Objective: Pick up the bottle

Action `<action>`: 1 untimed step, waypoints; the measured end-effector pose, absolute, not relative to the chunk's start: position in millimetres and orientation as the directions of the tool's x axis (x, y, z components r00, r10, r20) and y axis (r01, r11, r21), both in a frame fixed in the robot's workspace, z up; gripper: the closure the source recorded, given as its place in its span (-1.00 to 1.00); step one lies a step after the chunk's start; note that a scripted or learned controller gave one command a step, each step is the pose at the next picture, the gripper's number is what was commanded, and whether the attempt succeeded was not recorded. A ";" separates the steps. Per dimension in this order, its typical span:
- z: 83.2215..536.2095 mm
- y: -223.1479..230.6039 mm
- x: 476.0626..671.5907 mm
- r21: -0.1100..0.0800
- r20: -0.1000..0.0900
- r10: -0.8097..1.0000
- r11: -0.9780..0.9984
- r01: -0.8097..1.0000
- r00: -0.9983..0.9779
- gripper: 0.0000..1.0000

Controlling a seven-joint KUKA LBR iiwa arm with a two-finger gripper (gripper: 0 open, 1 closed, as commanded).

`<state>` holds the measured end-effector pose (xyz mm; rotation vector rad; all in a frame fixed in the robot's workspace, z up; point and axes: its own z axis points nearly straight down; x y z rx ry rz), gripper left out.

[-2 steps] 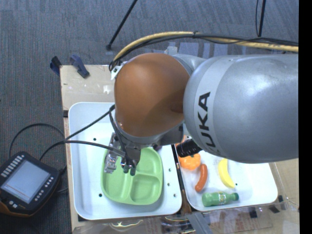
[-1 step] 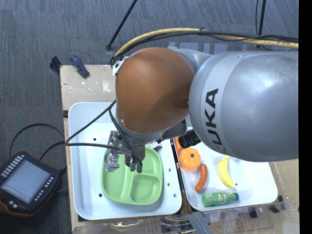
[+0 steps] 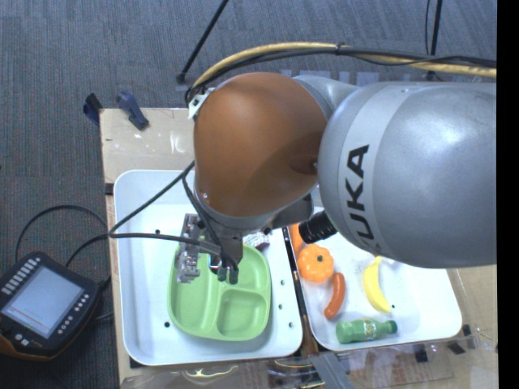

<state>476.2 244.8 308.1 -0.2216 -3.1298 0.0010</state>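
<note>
Fingers (image 3: 229, 272): two dark tips point down over the green divided tray (image 3: 235, 314), near its upper edge. They stand close together with a narrow gap showing; nothing is visible between them. Whether they touch the tray surface cannot be told from this angle.

Gripper (image 3: 209, 259): the metal body sits just above the fingers, over the tray's upper-left corner, with a grey bracket-like part on its left side. A black cable (image 3: 146, 235) runs from it leftward across the left bin.

Arm (image 3: 357, 177): the orange band and the large grey housing cover the upper middle and right of the view and hide the far ends of both bins. A yellowish hose (image 3: 324, 49) arcs over the top of the arm.

Left bin (image 3: 138, 314): white, shallow, holds the green tray, which lies flat in the bin's lower middle.

Right bin (image 3: 438, 314): holds the bottle (image 3: 366, 329), green with a label, lying on its side near the bin's front edge, well apart from the fingers. Just above it are a red chili-shaped item (image 3: 334, 295), a small orange pumpkin (image 3: 315, 263) and a yellow banana (image 3: 374, 285). None of them touches the bottle.

Surroundings: the bench (image 3: 146, 136) shows light wood behind the left bin, with a blue clamp (image 3: 131, 109) at its far-left corner. A handheld control pendant (image 3: 42, 302) with a screen lies on the carpet at lower left.
</note>
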 end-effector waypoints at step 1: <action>316.4 244.7 476.8 -0.001 0.006 0.145 0.989 0.145 -0.989 1.00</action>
